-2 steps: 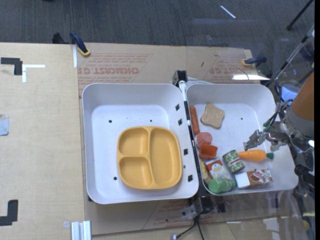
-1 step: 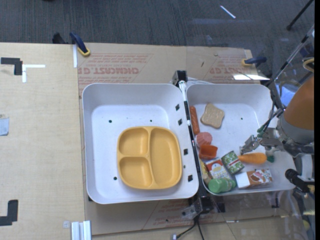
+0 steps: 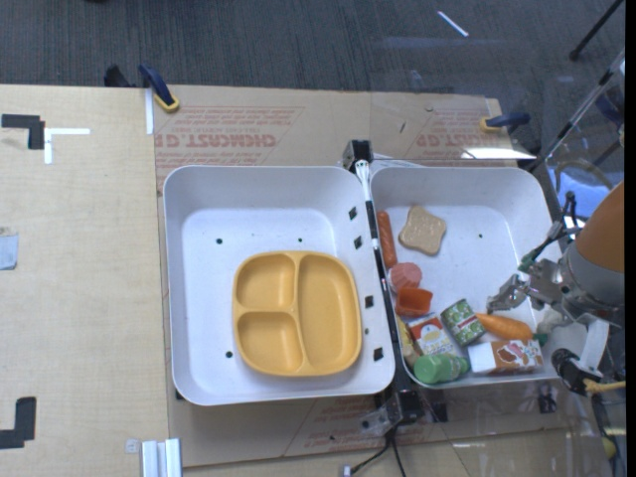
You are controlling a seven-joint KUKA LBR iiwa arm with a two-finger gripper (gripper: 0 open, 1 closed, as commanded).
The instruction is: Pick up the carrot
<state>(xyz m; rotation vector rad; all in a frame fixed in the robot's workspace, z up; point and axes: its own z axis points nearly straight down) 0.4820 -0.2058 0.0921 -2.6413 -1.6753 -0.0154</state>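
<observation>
Orange is your cue: the carrot point(image 3: 507, 326) lies on its side in the right bin point(image 3: 467, 192), close to that bin's near right corner, its tapered end pointing toward the divider between the bins. You see it resting partly on a white and red packet point(image 3: 509, 356) that sits along the bin's near wall. Just left of the carrot you have a small green carton point(image 3: 462, 321), tilted, and beyond that a red and yellow box point(image 3: 430, 334). A green round piece point(image 3: 437, 368) sits at the near wall, left of the packet.

Farther from the carrot, toward the bin's far side, a slice of toast point(image 3: 422, 230) lies flat. Along the divider you find a thin sausage point(image 3: 386, 238) and, below it, a pinkish round slice point(image 3: 407, 276) over a red block point(image 3: 414, 300).

The gripper point(image 3: 527, 286) hangs just above the carrot at the bin's right wall, with the arm point(image 3: 601, 251) behind it. You cannot tell from this view whether its fingers are apart or together, and nothing shows the carrot gripped.

Across the divider, the left bin point(image 3: 199, 207) holds a yellow three-part plate point(image 3: 296, 313)
</observation>
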